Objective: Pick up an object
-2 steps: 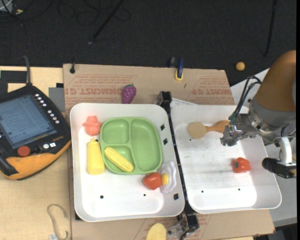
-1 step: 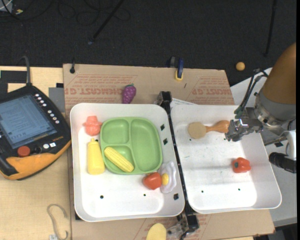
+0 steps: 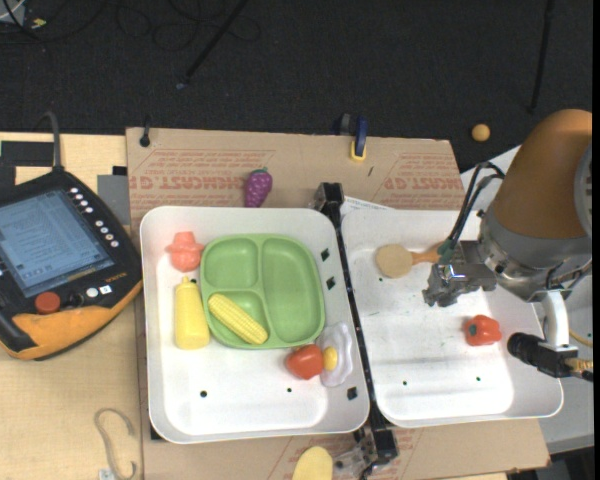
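the hand [image 3: 446,286] hangs low over the right bin [image 3: 500,398], right of frame centre; i cannot tell how open it is. a wooden spoon [image 3: 393,260] lies just left of it, a red pepper [image 3: 482,330] below right, both in this bin.

In the right bin [image 3: 540,393], toward the right middle of the frame, a small red pepper [image 3: 482,330] with a green stem lies on its side on the white floor. Up and left of it rests a wooden spoon [image 3: 400,259], round bowl left, handle pointing right.
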Available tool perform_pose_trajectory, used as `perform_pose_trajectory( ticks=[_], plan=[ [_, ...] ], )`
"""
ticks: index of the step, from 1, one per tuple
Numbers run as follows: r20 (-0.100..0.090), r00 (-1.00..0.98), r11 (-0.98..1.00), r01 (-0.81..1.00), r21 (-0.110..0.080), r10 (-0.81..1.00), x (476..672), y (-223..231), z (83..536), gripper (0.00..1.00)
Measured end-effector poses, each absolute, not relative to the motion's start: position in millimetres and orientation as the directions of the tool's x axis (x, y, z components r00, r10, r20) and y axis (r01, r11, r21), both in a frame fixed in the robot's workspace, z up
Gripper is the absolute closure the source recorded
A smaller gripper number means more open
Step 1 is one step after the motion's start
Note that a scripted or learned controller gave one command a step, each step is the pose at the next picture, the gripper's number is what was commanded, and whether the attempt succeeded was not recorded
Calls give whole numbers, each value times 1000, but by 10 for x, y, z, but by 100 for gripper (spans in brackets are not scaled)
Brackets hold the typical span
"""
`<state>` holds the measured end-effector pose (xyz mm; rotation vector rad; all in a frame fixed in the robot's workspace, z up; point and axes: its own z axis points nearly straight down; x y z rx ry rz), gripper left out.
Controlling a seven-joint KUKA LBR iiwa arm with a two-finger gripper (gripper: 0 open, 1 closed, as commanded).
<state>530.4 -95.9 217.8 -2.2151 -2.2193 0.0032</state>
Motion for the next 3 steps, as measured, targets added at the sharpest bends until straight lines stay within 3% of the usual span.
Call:
perform_pose_trajectory(
  ticks=[1,2,3],
  plan=[
    [2,-1,1,1000,-5,1000,4957,-633,2241,100],
    [3,-2,2,1000,-5,1000,4753,-222,2285,100],
    [1,1,-1,1000,-6,1000,4748,-280,2215,100]
  ],
)
